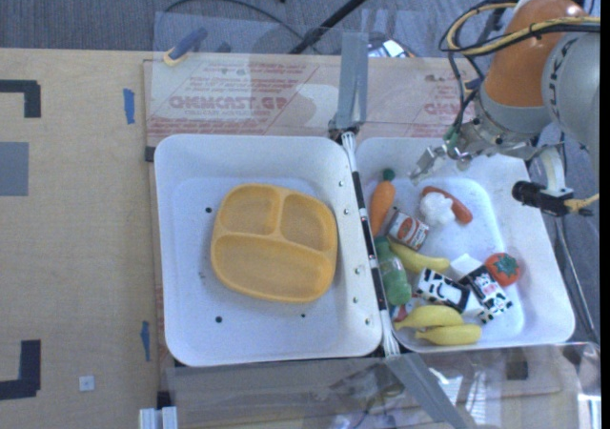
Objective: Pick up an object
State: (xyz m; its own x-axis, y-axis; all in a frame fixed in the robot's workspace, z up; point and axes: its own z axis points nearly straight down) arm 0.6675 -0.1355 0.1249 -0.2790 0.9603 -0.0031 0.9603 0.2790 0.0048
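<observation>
Orange carrot (381,205) upright in right bin (543,275), green tip up.

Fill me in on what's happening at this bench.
A grey KUKA arm with an orange band reaches in over the right bin, its gripper hovering above the far edge, holding nothing visible. That bin holds toy food: a carrot, bananas, a tomato, a can and more. The left bin holds a yellow divided plate. Nothing is picked up yet.

Right bin (543,255) crowded; bare patch at right.
</observation>
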